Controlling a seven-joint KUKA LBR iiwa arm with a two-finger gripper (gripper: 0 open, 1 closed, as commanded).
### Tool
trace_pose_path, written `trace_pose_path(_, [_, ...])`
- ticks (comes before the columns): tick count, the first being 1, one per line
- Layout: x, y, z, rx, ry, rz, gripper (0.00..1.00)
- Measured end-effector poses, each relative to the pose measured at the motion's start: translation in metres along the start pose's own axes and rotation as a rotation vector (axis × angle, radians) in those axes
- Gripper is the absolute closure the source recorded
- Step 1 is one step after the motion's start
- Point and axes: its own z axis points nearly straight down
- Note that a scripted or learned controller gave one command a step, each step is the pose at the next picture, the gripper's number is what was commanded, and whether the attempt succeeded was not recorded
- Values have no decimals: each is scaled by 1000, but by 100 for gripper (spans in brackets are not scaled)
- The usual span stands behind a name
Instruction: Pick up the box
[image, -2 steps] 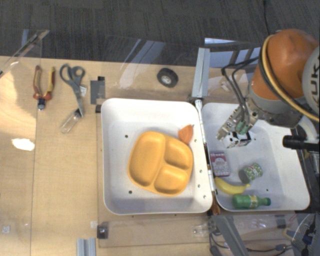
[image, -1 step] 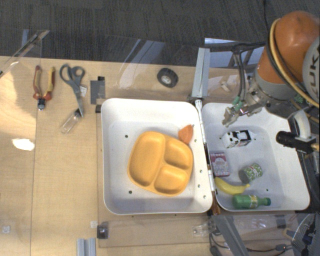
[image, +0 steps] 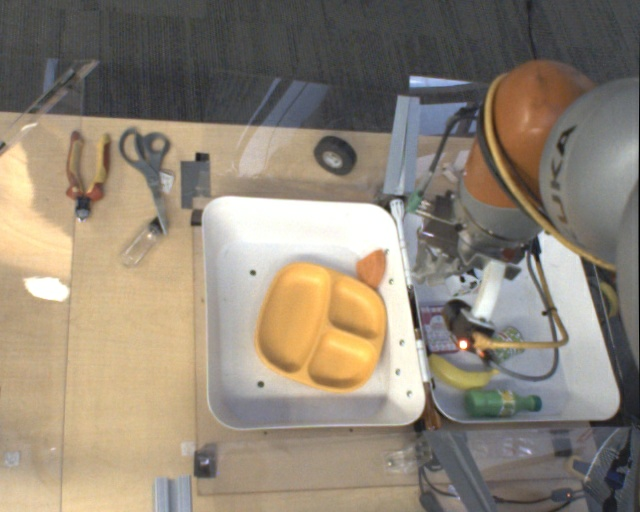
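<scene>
Gripper down in the right bin, box close by

Gripper (image: 440, 262) sits low over the left part of the right bin (image: 590, 385), under the grey arm (image: 590, 170); the wrist hardware hides it, so I cannot tell whether it is clenched or released, and nothing can be seen held in it.

Nearest the camera in that bin, a green bottle (image: 500, 403) lies on its side, with a banana (image: 462, 375) just behind it. The box (image: 436, 330), small with pinkish print, lies against the bin's left wall, just on the near side of the gripper.

A yellow compartment plate (image: 322, 325) lies in the left bin (image: 230, 330), an orange piece (image: 372, 266) at its far right corner.

Farther back on the bench lie a black tape roll (image: 335, 154), scissors (image: 148, 170) and pliers (image: 85, 170)
</scene>
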Motion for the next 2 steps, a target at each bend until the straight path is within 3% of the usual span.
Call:
trace_pose_path(1, [0,0,0,0,0,0,0])
trace_pose_path(2, [-59,10,78,0,0,-32,0])
